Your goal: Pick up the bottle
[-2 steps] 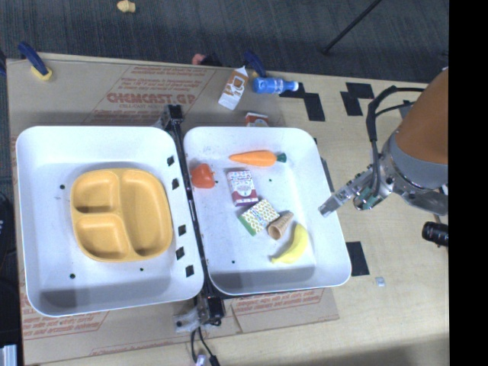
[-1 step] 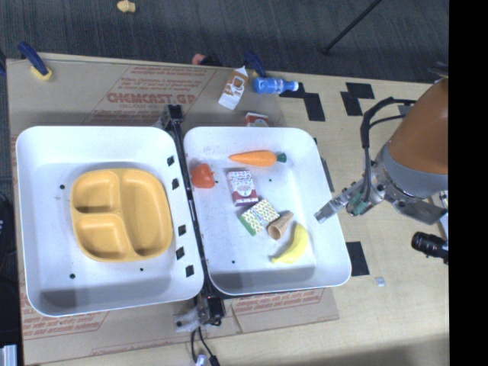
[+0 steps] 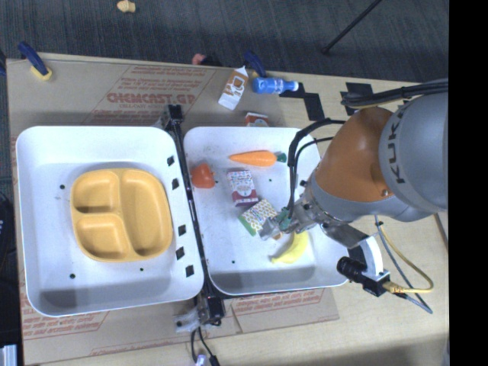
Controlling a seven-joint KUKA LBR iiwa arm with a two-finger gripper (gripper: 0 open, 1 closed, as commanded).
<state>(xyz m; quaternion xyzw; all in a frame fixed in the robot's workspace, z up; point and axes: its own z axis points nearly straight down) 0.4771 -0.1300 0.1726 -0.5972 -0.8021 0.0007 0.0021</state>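
**Bottle pickup: arm's down in the bin, nothing lifted yet as far as I can see**

So from where I'm standing, the gripper (image 3: 280, 224) is low in the right bin (image 3: 221, 269), right in the middle of the clutter near the bin's front right side. Whether its jaws are apart or together, I honestly cannot tell; the wrist and the orange band cover most of it.

The bottle (image 3: 242, 187) looks to me like the little one with the dark red label lying flat near the middle of the right bin, just below the carrot (image 3: 254, 158). It's resting on the bin floor, a bit to the left of the gripper and not touching it as far as I can make out. So my read: the reach into the bin is done, the grasp and the lift are both left to do. The gripper actually sits closer to the patterned packet (image 3: 258, 216) and the banana (image 3: 291, 249) than to the bottle, so it may need to shift over.

Head count:
- two white bins, left bin (image 3: 38, 227) and right
- one yellow divided plate (image 3: 120, 213), in the left bin
- one carrot, one orange-red round thing (image 3: 202, 176) by the divider, one bottle, one patterned packet, one banana, all in the right bin
- out on the bench (image 3: 91, 90) behind the bins: one blue bottle-like thing (image 3: 271, 86) and one small carton (image 3: 233, 88)
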